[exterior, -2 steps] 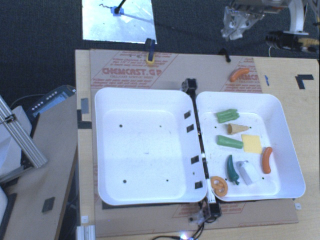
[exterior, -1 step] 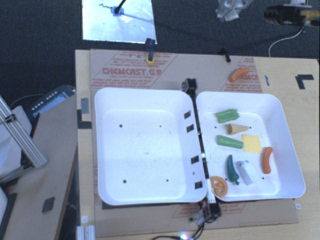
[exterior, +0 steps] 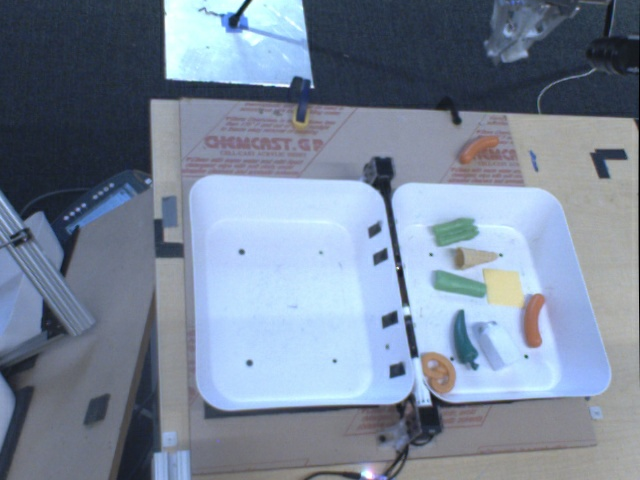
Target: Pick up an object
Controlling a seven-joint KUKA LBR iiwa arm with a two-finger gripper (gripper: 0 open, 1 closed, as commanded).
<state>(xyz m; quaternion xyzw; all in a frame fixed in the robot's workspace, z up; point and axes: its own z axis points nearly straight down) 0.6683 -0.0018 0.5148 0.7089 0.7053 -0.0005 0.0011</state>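
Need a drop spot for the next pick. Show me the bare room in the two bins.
The left white bin has its whole floor bare, out to its walls. In the right white bin, bare floor lies along the far wall, beyond the green pepper piece. The near half is crowded: dark green pepper, white block, orange sausage, pretzel.

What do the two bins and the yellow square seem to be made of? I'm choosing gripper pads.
The bins look like smooth, thin moulded white plastic: rounded corners, soft sheen. The yellow square looks like matte plastic or foam, a flat toy cheese slice with no glare; which one is unclear.
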